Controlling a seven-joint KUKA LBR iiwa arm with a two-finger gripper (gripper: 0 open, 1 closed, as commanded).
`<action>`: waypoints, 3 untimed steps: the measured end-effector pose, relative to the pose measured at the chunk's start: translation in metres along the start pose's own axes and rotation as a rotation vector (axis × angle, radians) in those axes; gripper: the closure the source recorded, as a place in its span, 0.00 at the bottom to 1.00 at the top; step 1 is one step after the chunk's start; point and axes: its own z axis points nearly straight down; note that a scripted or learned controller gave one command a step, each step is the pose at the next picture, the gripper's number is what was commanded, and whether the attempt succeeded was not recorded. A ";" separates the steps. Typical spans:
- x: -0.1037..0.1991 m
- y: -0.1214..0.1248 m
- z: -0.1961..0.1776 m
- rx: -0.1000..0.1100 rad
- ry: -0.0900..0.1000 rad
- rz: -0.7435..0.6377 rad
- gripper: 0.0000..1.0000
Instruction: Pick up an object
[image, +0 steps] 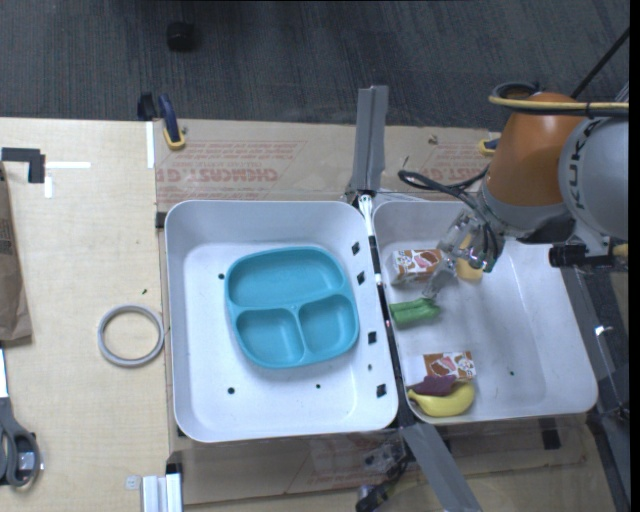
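The pick is looking barely begun: the gripper (462, 252) is hovering low at about 12 o'clock in the right bin (545, 385), its grip impossible to tell, while the green block (414, 312) is lying unlifted just beside it at 8 o'clock.

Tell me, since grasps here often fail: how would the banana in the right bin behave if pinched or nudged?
The banana looks like a smooth, curved toy, so fingers could slip off its rounded sides. Lying on its curve, it would probably pivot or rock when nudged. It touches the small carton, which would likely shift with it.
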 end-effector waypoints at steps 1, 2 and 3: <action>0.021 0.055 -0.099 0.002 0.000 0.219 0.00; 0.008 0.021 -0.102 0.001 0.000 -0.024 0.00; -0.010 -0.012 -0.145 0.000 -0.002 -0.302 0.00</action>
